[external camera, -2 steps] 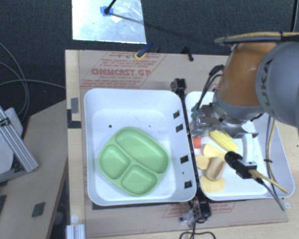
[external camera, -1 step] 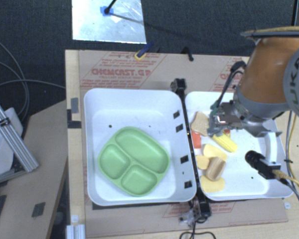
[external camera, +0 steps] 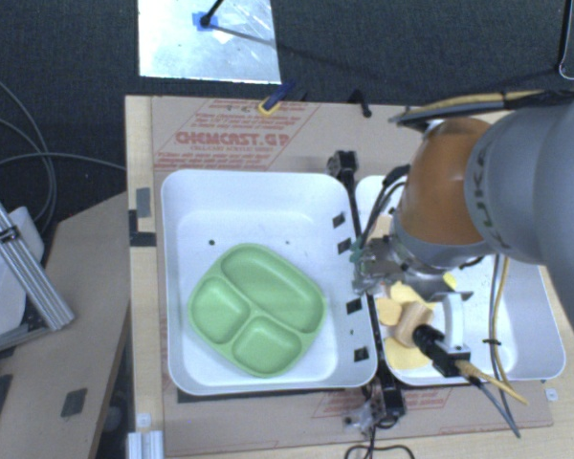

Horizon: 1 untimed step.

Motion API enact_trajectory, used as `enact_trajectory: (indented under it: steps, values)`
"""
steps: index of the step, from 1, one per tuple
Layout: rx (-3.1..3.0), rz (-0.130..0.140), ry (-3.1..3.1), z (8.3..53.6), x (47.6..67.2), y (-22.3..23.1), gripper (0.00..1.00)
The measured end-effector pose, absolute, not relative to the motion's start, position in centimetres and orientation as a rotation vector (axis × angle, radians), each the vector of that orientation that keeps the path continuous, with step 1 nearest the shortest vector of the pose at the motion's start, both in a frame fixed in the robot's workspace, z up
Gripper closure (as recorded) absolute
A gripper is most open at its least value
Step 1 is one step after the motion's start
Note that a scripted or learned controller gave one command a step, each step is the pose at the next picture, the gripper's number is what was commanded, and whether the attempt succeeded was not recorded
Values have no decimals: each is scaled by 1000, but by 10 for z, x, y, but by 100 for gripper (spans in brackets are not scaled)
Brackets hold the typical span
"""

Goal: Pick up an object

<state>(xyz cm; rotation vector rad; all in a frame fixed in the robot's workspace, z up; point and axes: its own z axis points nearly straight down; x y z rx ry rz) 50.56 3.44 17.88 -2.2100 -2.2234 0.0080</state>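
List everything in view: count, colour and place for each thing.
left bin: one, white, on the cardboard's left half
right bin: one, white, beside the left bin, partly under the arm
plate: one, green, three compartments, lying in the left bin
yellow pieces: count unclear, yellow and tan, at the right bin's left end, partly hidden by the arm
cardboard: one sheet, brown with red print, under both bins
shiny sheet: one, silvery, on the dark floor beyond the bench
arm: one, grey with an orange band, reaching in from the right over the right bin
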Motion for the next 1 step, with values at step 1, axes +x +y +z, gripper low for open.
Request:
enact_trajectory:
  steps: [1]
  values:
    - [-2205, -1, -2232, 122, 526, 127, 100]
